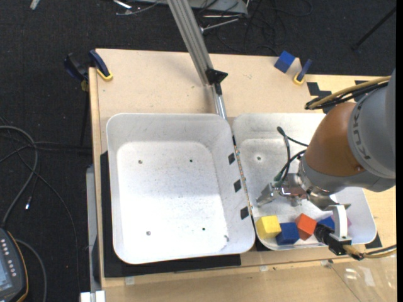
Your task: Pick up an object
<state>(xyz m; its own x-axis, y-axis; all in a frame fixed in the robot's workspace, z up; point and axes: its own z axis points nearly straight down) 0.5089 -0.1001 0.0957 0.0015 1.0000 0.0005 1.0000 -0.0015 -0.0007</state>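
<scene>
The right bin (255,131) holds a yellow block (269,225), a blue block (288,233), an orange block (306,225) and another blue block (327,223), all clustered near its front edge. My gripper (275,192) hangs low over the right bin, just behind the yellow block, with the grey arm and its orange band (334,146) coming in from the right. Nothing shows between the fingers. The arm hides the right part of the bin.
The left bin (167,187) lies beside the right one, sharing a rim with black clips. A blue cube (284,60) sits on the bench at the back right. Clamps stand at the bench's back corners. A metal pole (192,36) slants across the back.
</scene>
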